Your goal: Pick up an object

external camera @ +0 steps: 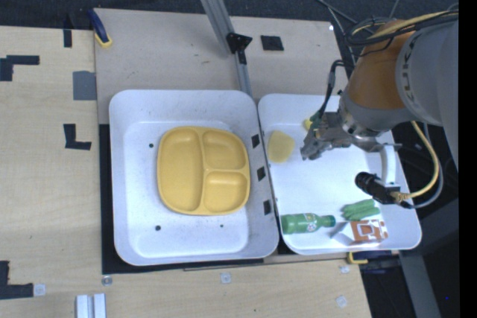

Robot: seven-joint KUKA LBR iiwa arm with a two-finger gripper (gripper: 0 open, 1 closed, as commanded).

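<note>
While flat, smooth yellow tray (203,169)

Left bin (123,160) is holding a yellow divided tray (203,170), lying flat near its middle. Right bin (298,186) is holding a pale yellow disc (280,146) by its left wall, with a green bottle (305,222), a green packet (360,208) and an orange-and-white carton (365,231) lying along its near edge. The pincer (317,145) is hovering just beside the disc, over the surface (45,182).

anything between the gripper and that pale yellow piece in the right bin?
Nothing visible. The gripper sits just right of the pale yellow piece, with bare bin floor between them. The green bottle lies well below.
</note>
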